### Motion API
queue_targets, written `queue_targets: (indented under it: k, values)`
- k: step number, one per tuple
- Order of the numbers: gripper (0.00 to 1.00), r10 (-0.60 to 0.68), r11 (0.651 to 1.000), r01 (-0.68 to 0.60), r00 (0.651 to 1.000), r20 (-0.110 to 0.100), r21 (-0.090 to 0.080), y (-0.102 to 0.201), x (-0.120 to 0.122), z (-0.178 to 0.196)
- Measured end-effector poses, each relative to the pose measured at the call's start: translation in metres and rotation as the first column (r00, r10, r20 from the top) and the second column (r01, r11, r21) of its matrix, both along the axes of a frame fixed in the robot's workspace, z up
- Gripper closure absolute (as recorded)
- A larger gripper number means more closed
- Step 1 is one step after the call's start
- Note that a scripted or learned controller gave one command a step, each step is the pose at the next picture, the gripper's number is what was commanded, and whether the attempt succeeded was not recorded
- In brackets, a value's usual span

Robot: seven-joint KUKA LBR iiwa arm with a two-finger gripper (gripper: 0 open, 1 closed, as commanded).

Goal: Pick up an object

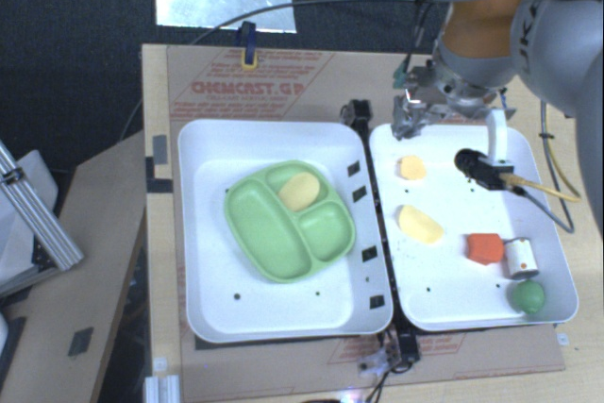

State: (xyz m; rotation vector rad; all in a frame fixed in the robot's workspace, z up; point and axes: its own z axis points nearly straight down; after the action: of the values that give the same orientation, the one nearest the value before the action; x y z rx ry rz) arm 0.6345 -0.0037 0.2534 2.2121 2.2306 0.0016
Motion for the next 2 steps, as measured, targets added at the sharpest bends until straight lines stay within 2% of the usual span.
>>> queue_targets:
  k: [1, 2]
  values:
    - [1.0, 0.0, 1.0, 0.0, 1.0, 0.0, 0.0, 0.048, 0.002, -0.015]
    - [1.0, 0.001, 1.0, 0.0, 1.0, -0.001, 0.001, 0.092, -0.012, -0.016]
